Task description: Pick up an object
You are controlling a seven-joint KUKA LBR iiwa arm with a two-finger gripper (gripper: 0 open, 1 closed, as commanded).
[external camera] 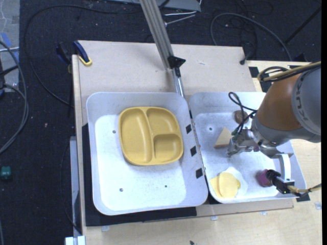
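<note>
In the right bin (214, 121) lie a tan wedge-shaped piece (223, 138), a pale yellow round object (226, 185) near the front edge, a dark red small object (265, 177) at the front right, and a small brown object (239, 117) toward the back. My gripper (236, 146) hangs low over the bin, just right of the tan wedge and close against it. The arm's orange band (278, 111) and grey wrist cover the bin's right side. How the fingers stand is hidden by the wrist and cabling.
The left bin (102, 188) holds a yellow three-compartment tray (150, 135). A slanted metal pole (159, 29) rises from between the bins at the back. Black clips (194, 149) line the divide between bins. Cables run over the wrist.
</note>
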